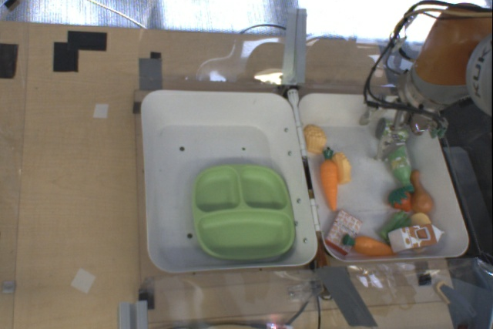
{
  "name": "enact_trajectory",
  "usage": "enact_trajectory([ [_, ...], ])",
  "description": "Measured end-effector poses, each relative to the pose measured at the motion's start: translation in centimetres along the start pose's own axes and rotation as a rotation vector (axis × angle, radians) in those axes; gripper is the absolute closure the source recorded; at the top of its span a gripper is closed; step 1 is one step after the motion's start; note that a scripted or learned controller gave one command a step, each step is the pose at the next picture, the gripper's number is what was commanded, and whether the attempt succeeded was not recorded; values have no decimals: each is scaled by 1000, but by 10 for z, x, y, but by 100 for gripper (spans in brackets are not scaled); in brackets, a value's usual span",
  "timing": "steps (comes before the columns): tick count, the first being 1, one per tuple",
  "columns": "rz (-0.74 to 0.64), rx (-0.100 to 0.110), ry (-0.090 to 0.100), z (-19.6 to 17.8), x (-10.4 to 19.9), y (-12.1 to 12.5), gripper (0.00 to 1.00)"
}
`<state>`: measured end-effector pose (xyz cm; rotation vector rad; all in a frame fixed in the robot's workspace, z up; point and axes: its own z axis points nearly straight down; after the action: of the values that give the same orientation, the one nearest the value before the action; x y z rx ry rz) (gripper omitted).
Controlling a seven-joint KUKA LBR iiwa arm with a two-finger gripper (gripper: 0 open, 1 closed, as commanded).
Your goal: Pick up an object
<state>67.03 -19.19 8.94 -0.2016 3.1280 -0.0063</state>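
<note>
1. One gripper (397, 136) hangs at the end of a grey arm (454, 50) with an orange band, reaching in from the right over the far part of the right bin (456, 243). Whether its grip is wide, narrow or holding something cannot be told from this angle; cables and metal parts crowd the tip.
2. Directly below the gripper, and possibly touching it, lies a green leafy toy vegetable (400, 163), pale green, running lengthwise toward the near side.
3. Just nearer than that sits an orange-and-brown toy piece (420, 199) with a small red-and-green one (400, 199) beside it on the left.
4. At the near right corner of this bin a small white milk carton (414, 238) lies on its side, with a dark green piece (395, 224) touching its left end.
5. Left of the carton, an orange carrot (370, 246) lies flat along the near wall, next to a small red-and-white box (343, 226).
6. Along the left wall of the right bin, a second carrot (329, 179) points toward the near side, with a yellow piece (342, 166) against it and a corn-like yellow lump (314, 138) farther away.
7. In the left bin (162, 127), a green divided plate (243, 211) with three compartments rests toward the near right.
8. Both bins sit on a tan wooden bench (69, 189).
</note>
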Motion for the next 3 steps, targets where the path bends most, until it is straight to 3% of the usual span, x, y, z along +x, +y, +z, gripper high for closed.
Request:
enact_trajectory([
  [1,-5,4,-17,-15,-5,2,100],
  [2,283,0,-13,-128,-2,13,100],
  [3,92,-5,5,-18,101,56,100],
])
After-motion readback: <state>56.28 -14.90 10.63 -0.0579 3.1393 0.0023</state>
